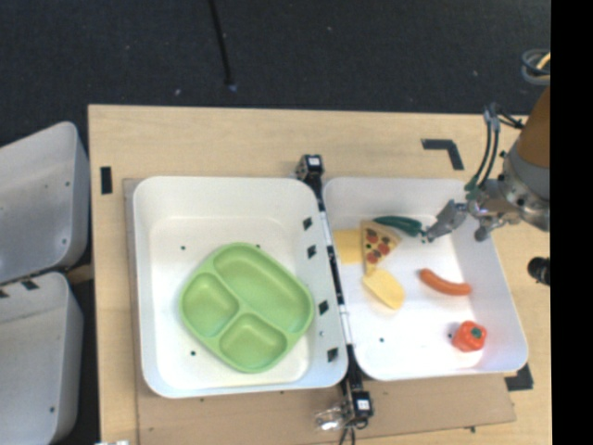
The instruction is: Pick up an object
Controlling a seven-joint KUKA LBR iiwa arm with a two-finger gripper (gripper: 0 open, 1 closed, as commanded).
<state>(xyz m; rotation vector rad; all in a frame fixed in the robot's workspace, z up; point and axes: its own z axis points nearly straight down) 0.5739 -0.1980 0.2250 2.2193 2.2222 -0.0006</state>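
The right bin [500, 355] holds several toy foods. A dark green pepper [400, 222] lies by a pizza slice [378, 242], with a flat yellow piece [347, 246] to their left. Below them are a yellow wedge [384, 289], an orange sausage [445, 283] and a red tomato [469, 336]. My gripper [461, 227] hangs over the bin's upper right part, open, fingers spread. Its left finger [444, 222] is just right of the green pepper's tip. Nothing sits between the fingers.
In the left bin [148, 248] lies a green divided plate [246, 306]. A raised rim with black clips [326, 248] separates the two bins. Bare bin floor shows around the sausage and the tomato.
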